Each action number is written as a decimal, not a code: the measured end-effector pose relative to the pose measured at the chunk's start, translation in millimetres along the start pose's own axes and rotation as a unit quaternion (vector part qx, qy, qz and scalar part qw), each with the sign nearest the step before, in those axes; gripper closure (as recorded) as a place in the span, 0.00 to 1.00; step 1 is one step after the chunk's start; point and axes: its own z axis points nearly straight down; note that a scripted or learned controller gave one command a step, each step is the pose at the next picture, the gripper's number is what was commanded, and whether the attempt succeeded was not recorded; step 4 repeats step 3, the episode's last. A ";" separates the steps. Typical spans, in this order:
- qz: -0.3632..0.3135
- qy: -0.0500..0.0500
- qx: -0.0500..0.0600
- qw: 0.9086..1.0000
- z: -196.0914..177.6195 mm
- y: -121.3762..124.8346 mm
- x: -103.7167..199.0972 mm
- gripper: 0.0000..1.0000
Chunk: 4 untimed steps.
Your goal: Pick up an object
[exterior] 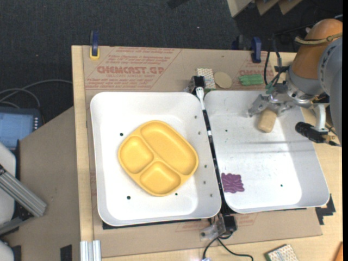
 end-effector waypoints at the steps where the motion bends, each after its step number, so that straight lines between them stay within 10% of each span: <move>1: 0.001 -0.001 0.000 1.000 -10.9 -1.5 -1.4 1.00; 2: 0.000 0.002 0.003 1.000 -0.3 -20.7 69.7 1.00; 3: -0.002 0.003 0.002 1.000 -105.5 -70.9 149.5 1.00; 4: -0.002 0.003 0.002 1.000 -105.5 -70.9 149.5 1.00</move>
